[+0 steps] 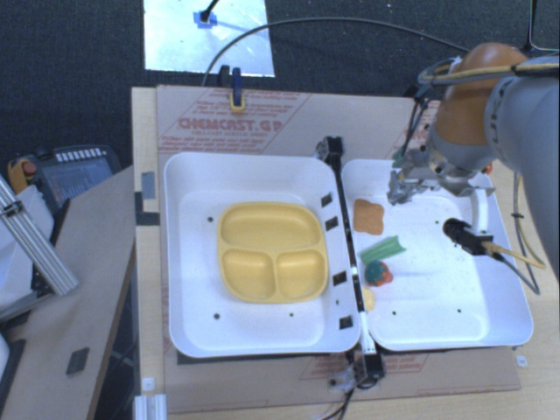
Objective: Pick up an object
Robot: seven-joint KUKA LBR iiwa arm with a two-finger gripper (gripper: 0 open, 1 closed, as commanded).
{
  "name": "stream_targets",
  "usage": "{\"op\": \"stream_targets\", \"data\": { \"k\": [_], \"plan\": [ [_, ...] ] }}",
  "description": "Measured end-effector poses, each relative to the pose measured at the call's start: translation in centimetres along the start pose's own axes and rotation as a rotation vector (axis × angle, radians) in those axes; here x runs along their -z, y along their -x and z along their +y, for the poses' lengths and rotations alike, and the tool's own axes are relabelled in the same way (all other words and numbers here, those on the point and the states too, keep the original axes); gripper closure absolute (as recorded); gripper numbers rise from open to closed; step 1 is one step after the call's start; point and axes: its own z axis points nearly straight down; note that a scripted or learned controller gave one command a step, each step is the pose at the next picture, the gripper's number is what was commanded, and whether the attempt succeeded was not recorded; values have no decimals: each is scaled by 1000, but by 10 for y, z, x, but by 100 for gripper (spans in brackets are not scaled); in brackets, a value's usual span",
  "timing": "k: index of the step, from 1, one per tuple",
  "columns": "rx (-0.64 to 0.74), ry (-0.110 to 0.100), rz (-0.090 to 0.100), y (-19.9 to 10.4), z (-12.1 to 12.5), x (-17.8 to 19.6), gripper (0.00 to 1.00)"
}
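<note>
A wooden bench [105, 261] carries a brown board [262, 116] printed with red lettering, and two shallow white bins sit on that board side by side, touching along a black-clipped seam. The left bin [188, 234] lies near the board's left edge; the right bin [455, 313] reaches almost to its right edge. A yellow clamp [236, 94] grips the board's far edge.

Even overhead light is washing the white bins [437, 318] bright — the arm [516, 103] is blurring softly at right, shadows staying faint.
</note>
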Motion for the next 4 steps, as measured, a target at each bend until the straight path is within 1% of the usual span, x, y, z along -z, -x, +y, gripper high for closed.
{"op": "stream_targets", "data": {
  "k": [1, 2, 3, 4],
  "plan": [
    [0, 3, -1, 0, 8, 64, 100],
    [0, 1, -1, 0, 10, 119, 100],
    [3, -3, 1, -47, 11, 119, 100],
    [3, -5, 2, -99, 8, 99, 100]
  ]
}}
